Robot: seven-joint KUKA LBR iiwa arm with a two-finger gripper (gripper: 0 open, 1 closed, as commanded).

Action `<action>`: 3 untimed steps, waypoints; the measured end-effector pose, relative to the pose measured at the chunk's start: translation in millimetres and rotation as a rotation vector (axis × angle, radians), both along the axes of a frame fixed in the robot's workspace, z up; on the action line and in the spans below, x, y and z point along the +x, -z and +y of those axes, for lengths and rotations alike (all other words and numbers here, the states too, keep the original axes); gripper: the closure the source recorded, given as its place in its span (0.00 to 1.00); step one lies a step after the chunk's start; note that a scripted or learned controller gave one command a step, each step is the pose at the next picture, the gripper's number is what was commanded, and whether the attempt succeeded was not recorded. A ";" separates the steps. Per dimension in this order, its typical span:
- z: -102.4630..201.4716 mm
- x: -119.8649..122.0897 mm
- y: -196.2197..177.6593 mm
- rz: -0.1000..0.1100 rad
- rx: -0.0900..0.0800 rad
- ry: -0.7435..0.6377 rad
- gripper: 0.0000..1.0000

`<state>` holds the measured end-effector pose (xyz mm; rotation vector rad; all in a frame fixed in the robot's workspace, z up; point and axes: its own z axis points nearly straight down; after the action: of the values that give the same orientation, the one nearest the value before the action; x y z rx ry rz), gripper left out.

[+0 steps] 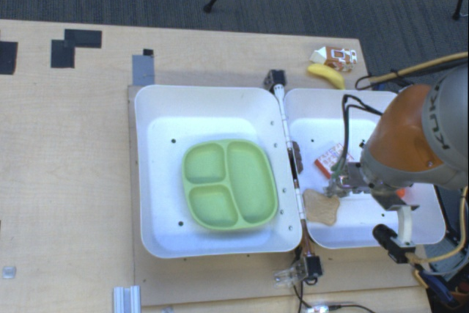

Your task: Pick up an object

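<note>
Camera view: my end effector point(341, 185) low in right bin point(432, 227), at 3 o'clock; finger state cannot tell. Tan flat object point(322, 207) just beside at 7 o'clock, red packet point(330, 157) at 11; wrist dropped for nearest target

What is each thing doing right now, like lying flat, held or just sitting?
Green divided plate: right way up, flat in the left bin.
Tan flat piece: lying in the right bin, near its left wall.
Red and white packet: lying in the right bin.
Banana: on the bench, outside the bins.
</note>
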<state>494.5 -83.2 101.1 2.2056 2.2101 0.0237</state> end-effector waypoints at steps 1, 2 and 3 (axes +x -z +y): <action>0.3 -0.8 0.9 0.003 0.001 -0.001 0.00; 1.1 0.9 -9.9 -0.001 0.002 -0.002 1.00; 1.1 0.8 -9.8 -0.001 0.002 -0.003 0.00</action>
<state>495.3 -82.1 111.0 2.2030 2.2139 0.0262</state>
